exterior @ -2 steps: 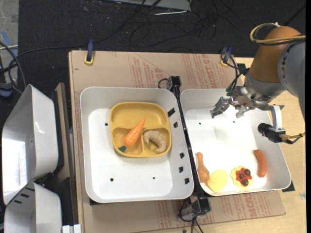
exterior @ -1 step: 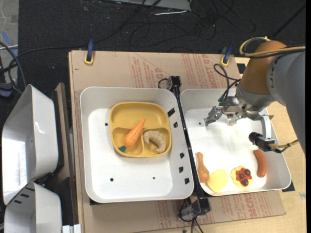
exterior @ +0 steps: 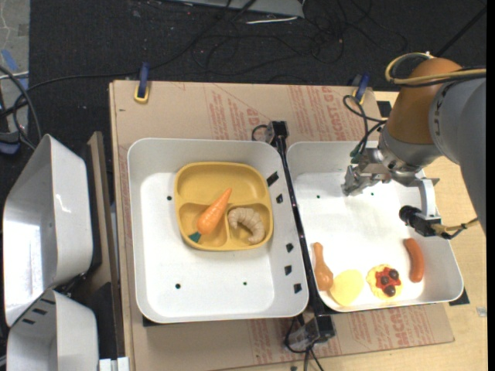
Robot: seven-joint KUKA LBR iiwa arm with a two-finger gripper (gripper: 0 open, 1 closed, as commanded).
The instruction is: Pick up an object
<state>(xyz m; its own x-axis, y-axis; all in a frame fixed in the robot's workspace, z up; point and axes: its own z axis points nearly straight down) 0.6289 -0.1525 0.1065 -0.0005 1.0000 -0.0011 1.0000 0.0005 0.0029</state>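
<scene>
- The grey arm's two-finger gripper (exterior: pixel 357 180) hangs over the upper part of the right-hand shallow white bin (exterior: pixel 340 222), near its back wall; nothing shows between the fingers, and at this scale I cannot tell whether they are parted or closed.
- The candidates for a pick lie along the near edge of that bin, well apart from the gripper: a small red-orange toy sausage (exterior: pixel 416 259) at the right; a round yellow tart topped with dark and red berries (exterior: pixel 384 280); a flat pale-yellow disc (exterior: pixel 347 286) beside it; and an orange toy drumstick (exterior: pixel 320 265) just by the left wall.
- The sausage looks the likeliest target; I judge it light, rigid moulded plastic, smooth and somewhat slippery, not fragile; its rounded sides could squirt out of a shallow pinch.
- Its long axis runs roughly near-to-far in the view, tilted slightly; the two ends look alike, so it has no clear heading; a hold across the middle of its short width would suit best.
- The drumstick's long axis also runs near-to-far, thin end toward the back, bulbous end toward the near edge; it sits close to the bin wall, which may crowd one finger.
- The left-hand white bin (exterior: pixel 155 230) carries a yellow divided plate (exterior: pixel 186 180) holding an orange toy carrot (exterior: pixel 214 211), pointing up and right, and a pale curled toy shrimp (exterior: pixel 248 222).
</scene>
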